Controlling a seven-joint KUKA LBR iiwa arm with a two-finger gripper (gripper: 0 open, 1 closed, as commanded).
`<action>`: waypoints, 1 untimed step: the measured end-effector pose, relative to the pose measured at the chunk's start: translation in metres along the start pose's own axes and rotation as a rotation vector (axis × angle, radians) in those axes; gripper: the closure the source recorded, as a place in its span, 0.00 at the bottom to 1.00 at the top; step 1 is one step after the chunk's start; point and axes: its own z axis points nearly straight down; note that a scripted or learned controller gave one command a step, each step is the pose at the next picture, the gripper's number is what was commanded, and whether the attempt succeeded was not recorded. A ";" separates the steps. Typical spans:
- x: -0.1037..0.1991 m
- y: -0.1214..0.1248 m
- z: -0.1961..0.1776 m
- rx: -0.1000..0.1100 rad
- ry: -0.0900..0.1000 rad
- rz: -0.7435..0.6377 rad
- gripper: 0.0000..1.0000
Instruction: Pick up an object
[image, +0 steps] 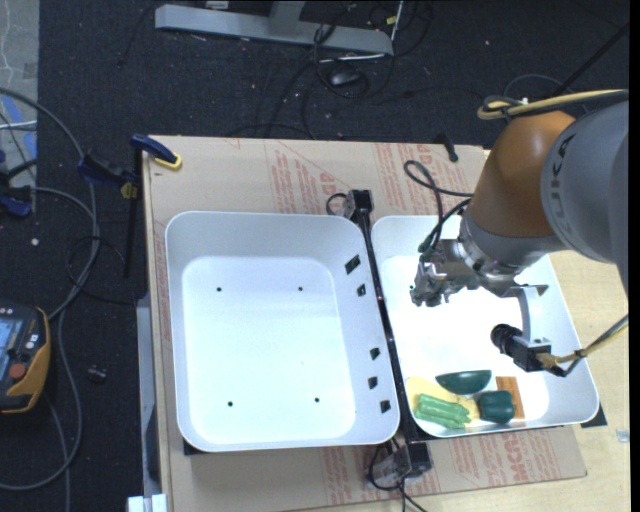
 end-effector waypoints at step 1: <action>0.014 -0.061 0.000 0.002 0.000 0.003 1.00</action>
